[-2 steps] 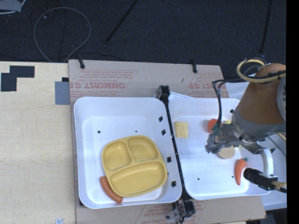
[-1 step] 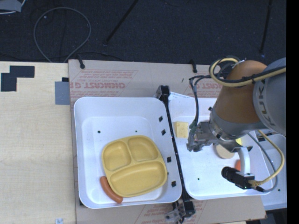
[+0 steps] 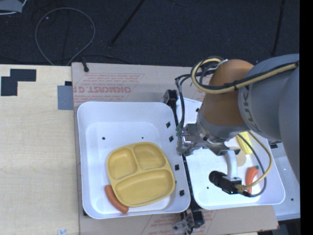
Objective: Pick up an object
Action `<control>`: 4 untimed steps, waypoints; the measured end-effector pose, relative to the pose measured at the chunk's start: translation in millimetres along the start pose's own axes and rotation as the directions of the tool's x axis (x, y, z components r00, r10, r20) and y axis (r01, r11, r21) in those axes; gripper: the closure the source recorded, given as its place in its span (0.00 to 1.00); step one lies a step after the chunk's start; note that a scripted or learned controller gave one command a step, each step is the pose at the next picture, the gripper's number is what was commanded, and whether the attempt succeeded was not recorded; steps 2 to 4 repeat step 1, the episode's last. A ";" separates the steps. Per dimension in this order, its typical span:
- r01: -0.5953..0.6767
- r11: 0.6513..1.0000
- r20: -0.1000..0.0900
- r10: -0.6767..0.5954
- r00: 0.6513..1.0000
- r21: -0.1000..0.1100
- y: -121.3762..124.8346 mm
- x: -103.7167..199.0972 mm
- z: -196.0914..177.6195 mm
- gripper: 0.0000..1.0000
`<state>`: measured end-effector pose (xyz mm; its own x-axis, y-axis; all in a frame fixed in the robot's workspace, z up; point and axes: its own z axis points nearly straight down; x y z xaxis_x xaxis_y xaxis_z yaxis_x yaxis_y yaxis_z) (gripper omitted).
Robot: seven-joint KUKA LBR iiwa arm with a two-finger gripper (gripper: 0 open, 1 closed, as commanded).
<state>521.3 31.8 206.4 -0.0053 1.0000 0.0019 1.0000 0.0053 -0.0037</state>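
Bench with two white bins side by side. Left bin: a yellow divided plate lies toward the front right corner, with an orange sausage touching the plate's front left edge. Right bin: an orange carrot and a yellow piece lie near the right wall, partly hidden by cables. The arm hangs over the right bin, with the gripper at that bin's left wall; whether the gripper is apart or together cannot be told.
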 end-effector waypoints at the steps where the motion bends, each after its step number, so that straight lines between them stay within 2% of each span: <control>1: 0.000 1.000 0.000 0.000 1.000 0.000 3.2 44.5 -5.1 1.00; 4: 0.000 1.000 0.000 0.000 1.000 0.000 3.2 44.5 -5.1 1.00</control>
